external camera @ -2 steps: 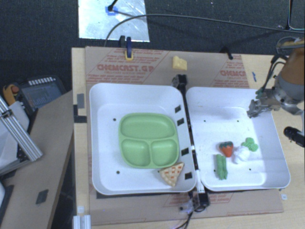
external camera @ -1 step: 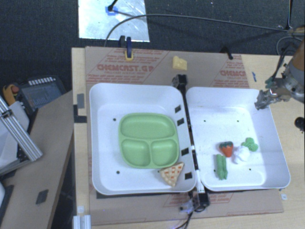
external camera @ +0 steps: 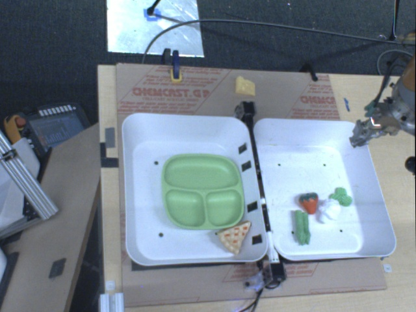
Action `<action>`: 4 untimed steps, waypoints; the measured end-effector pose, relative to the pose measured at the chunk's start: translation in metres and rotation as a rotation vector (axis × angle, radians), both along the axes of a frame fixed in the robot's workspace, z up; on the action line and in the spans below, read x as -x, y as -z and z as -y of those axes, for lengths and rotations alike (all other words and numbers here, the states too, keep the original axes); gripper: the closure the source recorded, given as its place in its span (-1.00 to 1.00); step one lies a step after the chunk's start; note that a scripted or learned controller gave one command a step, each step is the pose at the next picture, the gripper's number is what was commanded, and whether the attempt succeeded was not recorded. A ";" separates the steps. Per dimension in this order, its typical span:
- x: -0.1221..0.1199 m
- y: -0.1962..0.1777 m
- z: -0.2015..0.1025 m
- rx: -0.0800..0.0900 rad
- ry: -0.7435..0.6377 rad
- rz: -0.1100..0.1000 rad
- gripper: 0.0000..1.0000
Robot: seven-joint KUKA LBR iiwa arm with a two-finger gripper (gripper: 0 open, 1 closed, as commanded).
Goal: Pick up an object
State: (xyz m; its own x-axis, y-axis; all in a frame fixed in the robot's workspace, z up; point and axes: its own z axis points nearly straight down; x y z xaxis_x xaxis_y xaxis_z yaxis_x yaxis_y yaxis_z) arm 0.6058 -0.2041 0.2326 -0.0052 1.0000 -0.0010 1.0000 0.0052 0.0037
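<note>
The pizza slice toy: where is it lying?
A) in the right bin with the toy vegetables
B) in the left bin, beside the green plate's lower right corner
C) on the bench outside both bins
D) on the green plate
B: the pizza slice lies on the left bin floor, just off the green plate.

A light wooden bench stands on dark carpeted floor. Beyond the bench's far edge, a shiny metal sheet lies on that floor. Left of the bench sits a grey handheld control pendant, with an aluminium rail just in front of it.
</note>
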 end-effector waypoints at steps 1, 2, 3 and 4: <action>-0.004 0.001 -0.043 -0.001 -0.003 -0.002 1.00; -0.009 0.008 -0.087 -0.001 -0.003 -0.001 1.00; -0.024 0.004 -0.140 -0.002 -0.003 0.000 1.00; -0.027 -0.006 -0.190 -0.003 -0.004 -0.001 1.00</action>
State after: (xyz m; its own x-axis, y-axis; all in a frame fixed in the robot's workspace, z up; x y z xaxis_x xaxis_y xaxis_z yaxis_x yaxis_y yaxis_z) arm 0.6329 -0.0138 0.2381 -0.0091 1.0000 0.0015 1.0000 0.0091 0.0026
